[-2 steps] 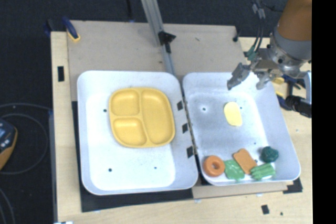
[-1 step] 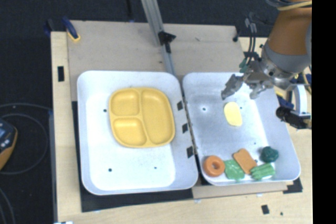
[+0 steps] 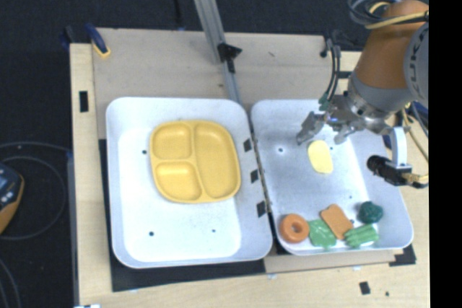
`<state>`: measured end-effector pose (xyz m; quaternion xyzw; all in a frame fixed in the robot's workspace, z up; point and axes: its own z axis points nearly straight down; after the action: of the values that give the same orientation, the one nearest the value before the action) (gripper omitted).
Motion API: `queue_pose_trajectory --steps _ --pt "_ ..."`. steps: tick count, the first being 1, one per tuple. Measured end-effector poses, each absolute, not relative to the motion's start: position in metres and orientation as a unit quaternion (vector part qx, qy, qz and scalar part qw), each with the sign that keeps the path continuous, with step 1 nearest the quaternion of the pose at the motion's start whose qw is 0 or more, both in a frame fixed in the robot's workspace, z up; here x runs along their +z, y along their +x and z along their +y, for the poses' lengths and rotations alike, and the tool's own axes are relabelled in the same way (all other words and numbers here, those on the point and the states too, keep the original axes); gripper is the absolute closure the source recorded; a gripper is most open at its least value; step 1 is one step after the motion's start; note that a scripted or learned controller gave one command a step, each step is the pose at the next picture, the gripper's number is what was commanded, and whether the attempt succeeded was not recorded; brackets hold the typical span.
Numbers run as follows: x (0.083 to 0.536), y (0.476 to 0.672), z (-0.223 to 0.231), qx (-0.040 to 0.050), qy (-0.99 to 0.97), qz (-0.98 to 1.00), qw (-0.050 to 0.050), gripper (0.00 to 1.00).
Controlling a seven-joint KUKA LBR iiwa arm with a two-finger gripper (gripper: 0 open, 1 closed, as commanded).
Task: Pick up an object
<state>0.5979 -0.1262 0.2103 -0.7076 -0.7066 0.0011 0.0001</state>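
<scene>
A: Where is the pale yellow piece [image 3: 320, 156] against the gripper [image 3: 322, 128]?

B: Just below the fingertips, lying flat on the floor of the right bin [image 3: 289, 119]. The fingers are spread apart, one to the left and one to the right, and nothing sits between them.

A: And the setting, from the left?

B: Far left of the gripper, dark floor with black cables [image 3: 29, 177]. Then the tan bench [image 3: 159, 61], a blue clamp [image 3: 99, 42] at its far corner, and a metal pole [image 3: 206, 3] rising behind the bins.

A: Counts?

B: Two white bins. The left bin [image 3: 130, 227], well left of the gripper, holds one yellow divided tray [image 3: 195, 160]. Below the gripper, along the right bin's near edge, one orange ring [image 3: 294, 227], one light green piece [image 3: 321, 234], one orange-brown block [image 3: 336, 220], another green piece [image 3: 361, 235], and one dark green lump [image 3: 371, 212]. With the yellow piece, six things there.
</scene>
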Motion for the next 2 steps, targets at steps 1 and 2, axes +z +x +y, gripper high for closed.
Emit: queue_pose_trajectory --steps 1,2 --pt "0.155 0.589 -0.122 0.0016 -0.707 -0.707 0.001 0.0" --pt "0.169 0.591 -0.124 -0.0007 -0.709 -0.706 -0.002 1.0"
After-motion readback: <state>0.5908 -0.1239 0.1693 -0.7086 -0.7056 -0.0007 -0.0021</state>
